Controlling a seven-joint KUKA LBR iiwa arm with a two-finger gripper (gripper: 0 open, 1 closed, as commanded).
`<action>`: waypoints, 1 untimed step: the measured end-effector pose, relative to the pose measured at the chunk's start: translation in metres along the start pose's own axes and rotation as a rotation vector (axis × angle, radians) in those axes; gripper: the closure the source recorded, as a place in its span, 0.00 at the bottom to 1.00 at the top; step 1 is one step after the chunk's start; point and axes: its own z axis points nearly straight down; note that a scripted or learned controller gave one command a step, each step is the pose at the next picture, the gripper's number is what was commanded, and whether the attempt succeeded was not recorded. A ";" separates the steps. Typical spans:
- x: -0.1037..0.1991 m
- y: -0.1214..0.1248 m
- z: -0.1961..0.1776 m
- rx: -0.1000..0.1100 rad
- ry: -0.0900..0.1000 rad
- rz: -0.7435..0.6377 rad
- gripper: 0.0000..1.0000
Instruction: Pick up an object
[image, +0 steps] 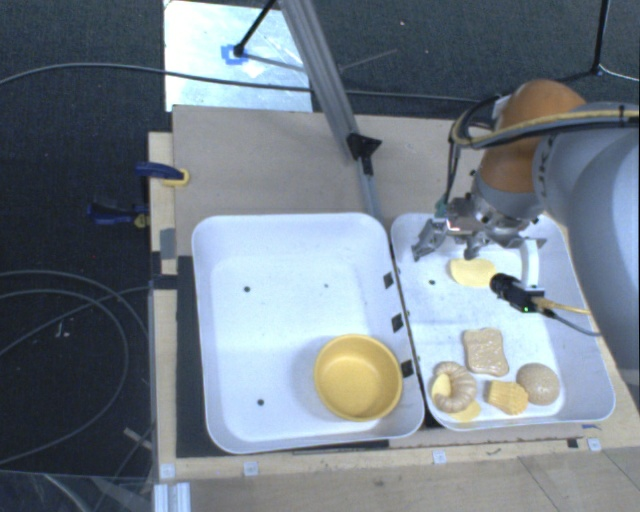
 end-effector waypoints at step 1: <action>0.000 0.000 0.023 -0.002 0.000 0.000 0.00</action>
